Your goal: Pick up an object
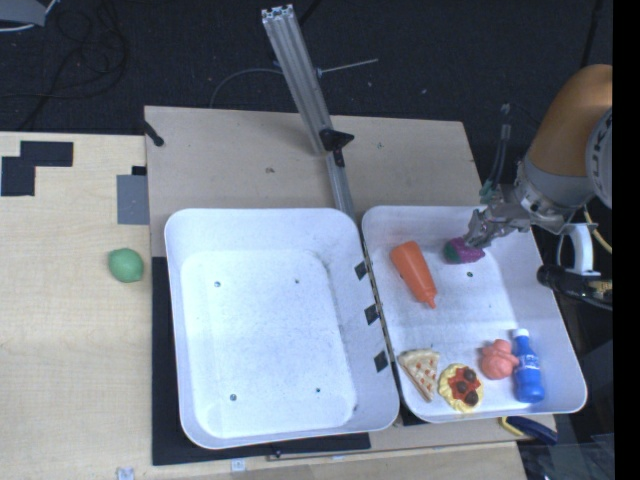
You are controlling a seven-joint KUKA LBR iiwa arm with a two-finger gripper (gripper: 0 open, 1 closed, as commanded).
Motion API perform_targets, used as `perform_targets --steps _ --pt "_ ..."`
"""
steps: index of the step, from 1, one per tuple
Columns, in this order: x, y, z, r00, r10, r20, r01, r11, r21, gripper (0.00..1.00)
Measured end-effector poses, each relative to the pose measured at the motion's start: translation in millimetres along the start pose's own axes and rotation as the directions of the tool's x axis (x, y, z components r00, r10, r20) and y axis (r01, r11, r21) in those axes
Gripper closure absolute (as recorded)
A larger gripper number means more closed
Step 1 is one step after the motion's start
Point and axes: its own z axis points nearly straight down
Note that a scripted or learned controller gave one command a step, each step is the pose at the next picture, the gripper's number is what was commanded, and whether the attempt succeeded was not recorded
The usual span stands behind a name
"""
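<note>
In the right bin (560, 320), my gripper (483, 230) hangs low at the far side, directly over a small purple and green object (463, 252). The fingers reach down to that object's top edge. An orange carrot-like piece (414, 272) lies to its left near the bin's middle. Along the near edge sit a pizza slice (420, 371), a round red and yellow toy (461, 387), a pink lump (496, 359) and a blue bottle (526, 367).
The left bin (185, 268) stands beside the right one, joined by black clips. A green ball (126, 265) rests on the bench left of the bins. A slanted metal rail (307, 98) runs from the back towards the bins.
</note>
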Motion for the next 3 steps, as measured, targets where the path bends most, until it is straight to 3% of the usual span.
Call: perform_targets --steps 2,3 --pt "-6.2 -1.7 -108.8 1.0 0.001 0.0 -0.001 1.0 0.001 1.0" --pt "43.5 0.5 -93.7 1.0 -0.003 -0.002 0.003 1.0 0.006 1.0"
